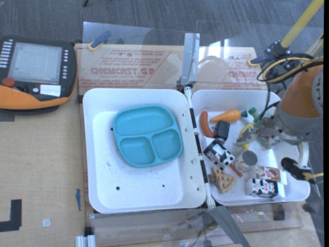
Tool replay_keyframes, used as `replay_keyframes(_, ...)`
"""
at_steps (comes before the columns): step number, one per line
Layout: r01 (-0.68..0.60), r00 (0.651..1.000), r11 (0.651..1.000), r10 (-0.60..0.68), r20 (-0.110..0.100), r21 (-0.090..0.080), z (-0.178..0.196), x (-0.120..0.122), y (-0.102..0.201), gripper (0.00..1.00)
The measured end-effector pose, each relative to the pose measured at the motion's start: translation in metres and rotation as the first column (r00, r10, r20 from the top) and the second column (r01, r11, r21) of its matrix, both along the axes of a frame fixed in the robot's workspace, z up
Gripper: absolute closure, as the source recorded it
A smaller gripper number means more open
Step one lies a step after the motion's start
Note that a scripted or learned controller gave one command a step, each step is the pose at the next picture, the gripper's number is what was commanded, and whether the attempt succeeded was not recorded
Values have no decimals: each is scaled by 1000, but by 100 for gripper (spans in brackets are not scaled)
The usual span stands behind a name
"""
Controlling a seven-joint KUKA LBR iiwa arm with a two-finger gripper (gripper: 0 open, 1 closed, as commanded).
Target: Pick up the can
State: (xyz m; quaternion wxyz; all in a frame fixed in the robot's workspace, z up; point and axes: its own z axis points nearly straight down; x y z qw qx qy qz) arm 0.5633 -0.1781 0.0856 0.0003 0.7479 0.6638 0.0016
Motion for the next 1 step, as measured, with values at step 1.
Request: replay_keyframes(1, 2, 1000, 1000, -2, 0, 0, 9, 0, -1, 100)
